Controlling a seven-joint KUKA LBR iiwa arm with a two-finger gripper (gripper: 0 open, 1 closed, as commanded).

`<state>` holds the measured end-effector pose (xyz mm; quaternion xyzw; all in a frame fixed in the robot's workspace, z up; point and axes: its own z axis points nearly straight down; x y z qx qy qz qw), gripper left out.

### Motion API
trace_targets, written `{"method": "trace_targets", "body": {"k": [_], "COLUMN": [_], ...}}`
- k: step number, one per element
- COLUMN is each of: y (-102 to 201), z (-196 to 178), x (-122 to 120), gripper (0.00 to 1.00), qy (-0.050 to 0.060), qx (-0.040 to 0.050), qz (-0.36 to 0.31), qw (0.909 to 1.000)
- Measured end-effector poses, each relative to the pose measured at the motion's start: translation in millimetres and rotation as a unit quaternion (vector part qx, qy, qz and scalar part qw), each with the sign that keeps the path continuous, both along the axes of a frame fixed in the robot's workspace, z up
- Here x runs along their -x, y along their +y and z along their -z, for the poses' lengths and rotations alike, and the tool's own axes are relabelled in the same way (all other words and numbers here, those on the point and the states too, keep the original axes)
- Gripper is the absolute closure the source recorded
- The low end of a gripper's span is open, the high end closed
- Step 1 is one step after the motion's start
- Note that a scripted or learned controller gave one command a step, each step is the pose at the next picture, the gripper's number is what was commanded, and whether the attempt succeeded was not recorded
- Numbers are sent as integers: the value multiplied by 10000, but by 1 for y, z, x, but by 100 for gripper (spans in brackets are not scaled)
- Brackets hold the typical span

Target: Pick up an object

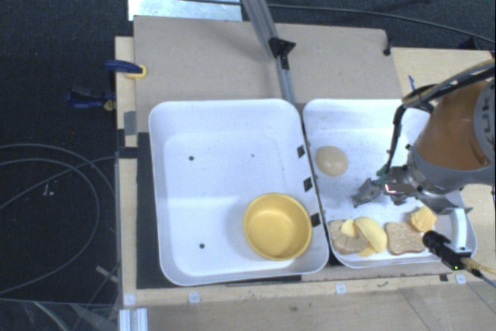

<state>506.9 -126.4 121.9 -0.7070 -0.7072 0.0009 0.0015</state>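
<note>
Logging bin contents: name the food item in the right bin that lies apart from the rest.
The round beige bun, alone near the divider; the other pieces cluster along the near edge.

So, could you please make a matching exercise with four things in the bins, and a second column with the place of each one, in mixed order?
Things:
1. yellow bowl
2. beige ball
3. toast slice
4. gripper

Places:
A. front edge of the right bin, right of the banana pieces
B. over the middle of the right bin
C. front right corner of the left bin
D. right bin, near the divider, left of the gripper

Pairs: 1-C, 2-D, 3-A, 4-B
</note>
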Motion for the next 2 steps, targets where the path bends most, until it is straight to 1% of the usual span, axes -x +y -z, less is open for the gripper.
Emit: {"method": "trace_targets", "body": {"k": [1, 2], "y": [0, 0], "z": [33, 21], "x": [0, -1], "gripper": [0, 100], "qy": [-5, -31], "qx": [0, 5], "qz": [-1, 4], "qw": [10000, 10000]}}
